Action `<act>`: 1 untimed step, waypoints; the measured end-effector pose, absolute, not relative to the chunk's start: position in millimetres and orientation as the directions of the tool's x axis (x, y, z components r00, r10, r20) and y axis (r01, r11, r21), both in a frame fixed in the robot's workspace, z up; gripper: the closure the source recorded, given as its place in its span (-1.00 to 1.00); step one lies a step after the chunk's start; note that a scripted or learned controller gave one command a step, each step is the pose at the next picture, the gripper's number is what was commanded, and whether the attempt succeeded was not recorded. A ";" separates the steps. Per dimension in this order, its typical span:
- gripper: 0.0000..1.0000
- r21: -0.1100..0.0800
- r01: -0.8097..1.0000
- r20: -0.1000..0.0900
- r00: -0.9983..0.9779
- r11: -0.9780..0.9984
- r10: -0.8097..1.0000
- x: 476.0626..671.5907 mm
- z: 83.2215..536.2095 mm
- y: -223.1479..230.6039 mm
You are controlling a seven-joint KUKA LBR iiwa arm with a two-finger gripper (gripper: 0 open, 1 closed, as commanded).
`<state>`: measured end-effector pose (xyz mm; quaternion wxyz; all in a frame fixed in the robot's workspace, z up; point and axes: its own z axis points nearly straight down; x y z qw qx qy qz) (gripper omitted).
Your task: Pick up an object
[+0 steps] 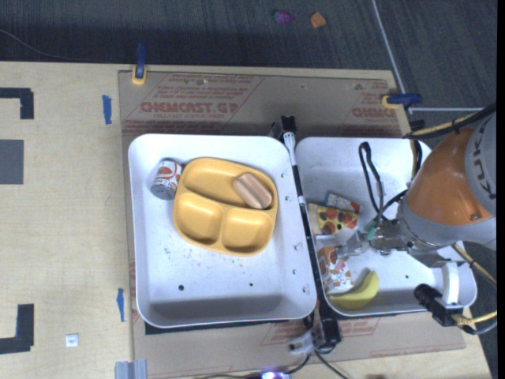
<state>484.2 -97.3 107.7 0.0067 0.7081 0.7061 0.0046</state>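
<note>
Right bin point(394, 152): banana point(357, 289) at six o'clock, by the front wall, beside printed snack packets point(335, 215); the gripper point(364, 239) hangs over the bin's middle, just above the banana, but whether it is open or closed on anything I cannot tell. Left bin point(150, 235): yellow divided tray point(213, 219) with a sausage point(252, 189) at two o'clock; small can point(166, 178) at ten. Banana likely light, soft, smooth-skinned, curved; best gripped across its thick middle, gently.
</note>
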 end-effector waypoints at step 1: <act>-1.00 0.016 1.000 -0.003 0.002 -0.002 1.000 484.2 107.7 -97.3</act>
